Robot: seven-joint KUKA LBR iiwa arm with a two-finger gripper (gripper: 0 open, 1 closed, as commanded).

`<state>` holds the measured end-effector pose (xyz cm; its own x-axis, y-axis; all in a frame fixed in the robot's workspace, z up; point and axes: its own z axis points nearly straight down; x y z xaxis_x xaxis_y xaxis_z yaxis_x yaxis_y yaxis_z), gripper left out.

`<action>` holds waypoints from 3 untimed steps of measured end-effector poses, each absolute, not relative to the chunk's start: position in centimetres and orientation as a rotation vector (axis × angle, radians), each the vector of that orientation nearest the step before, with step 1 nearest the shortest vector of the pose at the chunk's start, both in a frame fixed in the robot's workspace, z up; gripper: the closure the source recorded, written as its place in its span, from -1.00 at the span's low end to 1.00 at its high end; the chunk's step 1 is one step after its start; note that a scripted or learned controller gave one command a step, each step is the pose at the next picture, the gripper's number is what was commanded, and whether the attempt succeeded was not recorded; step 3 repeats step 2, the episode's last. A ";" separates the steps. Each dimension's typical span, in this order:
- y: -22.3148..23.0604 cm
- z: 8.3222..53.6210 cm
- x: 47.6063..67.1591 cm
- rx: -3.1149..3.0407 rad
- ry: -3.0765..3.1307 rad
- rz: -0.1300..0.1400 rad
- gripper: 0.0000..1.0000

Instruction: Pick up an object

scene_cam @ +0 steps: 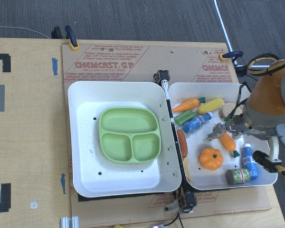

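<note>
Carrot (227,141), a small orange one, lies under the gripper (222,132) near the right bin's (209,184) middle; whether the fingers grip it cannot be told. The arm (270,99) leans in over that bin's right edge, wrist pointing down (orange band uppermost). Around it lie a pumpkin (211,158), blue bottle (249,161), green can (238,175) and corn (210,105). A green divided plate (130,135) fills the left bin's (80,127) centre.

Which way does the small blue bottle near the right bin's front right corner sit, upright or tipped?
Tipped: the small blue bottle lies flat on the right bin floor, white cap pointing away.
</note>
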<state>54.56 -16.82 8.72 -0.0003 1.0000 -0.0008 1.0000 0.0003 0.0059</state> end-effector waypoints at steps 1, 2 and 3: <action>-17.1 9.8 54.7 2.213 2.210 0.005 1.00; -10.5 17.5 60.3 2.218 2.223 0.003 1.00; -10.5 17.5 60.3 2.218 2.223 0.003 1.00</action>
